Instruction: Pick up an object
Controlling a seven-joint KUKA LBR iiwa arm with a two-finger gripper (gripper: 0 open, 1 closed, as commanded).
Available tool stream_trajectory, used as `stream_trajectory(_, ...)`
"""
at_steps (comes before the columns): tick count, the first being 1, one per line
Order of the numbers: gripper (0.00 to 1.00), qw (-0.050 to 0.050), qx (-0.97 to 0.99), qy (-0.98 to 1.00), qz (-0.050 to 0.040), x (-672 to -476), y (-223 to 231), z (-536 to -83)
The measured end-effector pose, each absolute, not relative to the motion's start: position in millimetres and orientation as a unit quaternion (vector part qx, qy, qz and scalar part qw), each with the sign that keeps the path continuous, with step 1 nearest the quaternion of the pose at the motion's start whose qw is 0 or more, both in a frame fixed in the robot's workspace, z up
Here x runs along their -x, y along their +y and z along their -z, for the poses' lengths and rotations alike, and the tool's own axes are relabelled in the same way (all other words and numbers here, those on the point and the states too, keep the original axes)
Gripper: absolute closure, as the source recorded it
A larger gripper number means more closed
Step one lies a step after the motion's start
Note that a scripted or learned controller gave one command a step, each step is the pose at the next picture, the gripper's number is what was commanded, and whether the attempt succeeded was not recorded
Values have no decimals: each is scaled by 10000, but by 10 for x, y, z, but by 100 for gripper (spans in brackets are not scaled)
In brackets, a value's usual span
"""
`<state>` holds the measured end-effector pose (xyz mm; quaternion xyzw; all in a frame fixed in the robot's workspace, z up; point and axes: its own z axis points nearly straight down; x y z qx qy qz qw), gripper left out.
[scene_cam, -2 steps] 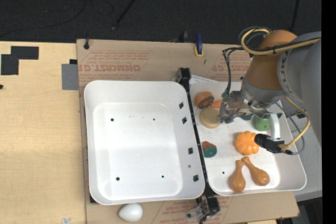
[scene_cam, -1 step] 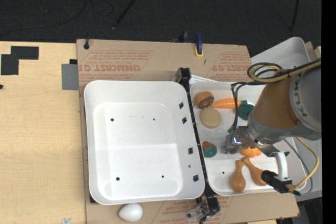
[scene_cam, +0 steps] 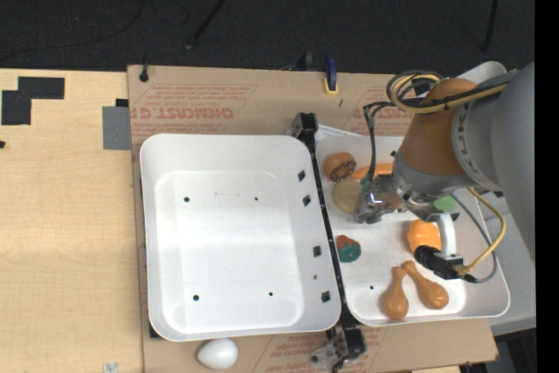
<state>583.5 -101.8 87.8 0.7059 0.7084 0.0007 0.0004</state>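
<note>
Camera view, the single one we have. The arm [scene_cam: 454, 148] reaches in from the right and sits low over the right bin [scene_cam: 489, 306], its gripper [scene_cam: 374, 201] down among the objects near the bin's upper left. We cannot tell how the gripper is set — the wrist hides its tip.

Progress: we judge the pick as not done. Nothing shows lifted clear of the bin, and no object is visibly held. The gripper is just beside or touching a flat tan disc [scene_cam: 348, 196]; which of the two, we cannot tell. That disc looks like the likeliest target, but that is our guess. What is left: a grip that holds, then a lift.

Other candidates in the right bin:
- brown rounded lump [scene_cam: 339, 165], glossy, near the top left corner
- small green and red piece [scene_cam: 348, 249], close to the divider
- orange block [scene_cam: 423, 234], smooth plastic look, under the wrist
- two tan drumstick shapes [scene_cam: 412, 288], bulbous ends, narrow necks, lying crossed near the front wall

The left bin [scene_cam: 166, 188] is shallow, white, hard plastic with rounded corners — a few dark dots on its floor. A white egg-shaped thing [scene_cam: 217, 353] lies outside it on the cardboard-covered surface [scene_cam: 218, 105].
</note>
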Motion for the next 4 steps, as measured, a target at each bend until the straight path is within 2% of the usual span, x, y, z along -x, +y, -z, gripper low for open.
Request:
stream_trajectory(1, 100, 16, -7058, 7084, -19, -6331, -813, -1337)
stream_trajectory(2, 100, -27, -7088, 7054, 18, -5682, -1187, -858)
stream_trajectory(3, 0, -17, -7081, 7061, 8, -5705, -1179, -874)
stream_trajectory(4, 0, 9, -7059, 7083, -10, -6446, -1033, -881)
